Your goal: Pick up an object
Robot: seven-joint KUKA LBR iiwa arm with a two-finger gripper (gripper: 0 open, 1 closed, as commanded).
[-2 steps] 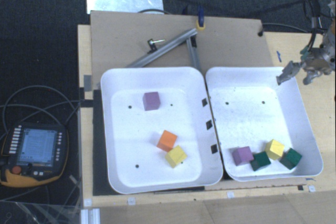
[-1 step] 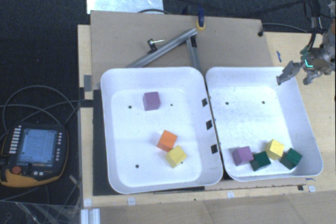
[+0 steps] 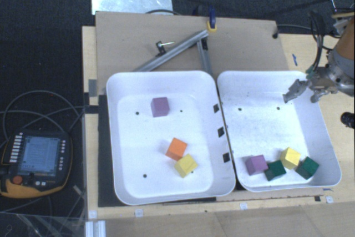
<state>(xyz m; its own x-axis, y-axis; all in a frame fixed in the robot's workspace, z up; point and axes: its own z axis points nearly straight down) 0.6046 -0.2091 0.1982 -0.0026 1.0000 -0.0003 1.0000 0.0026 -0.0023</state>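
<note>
Four blocks, purple [image 3: 256,164], two green [image 3: 274,170] [image 3: 307,166] and one yellow [image 3: 290,157], lay along the near edge of the right bin [image 3: 266,89], while the gripper [image 3: 304,91], jaws spread and holding nothing, hung over that bin's far right rim, well apart from them.

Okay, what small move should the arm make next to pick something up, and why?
Probably lower the gripper toward the front of the right bin, where the yellow cube and its neighbours sit. It looks open, holds nothing, and hangs over the bin's back right edge.
</note>
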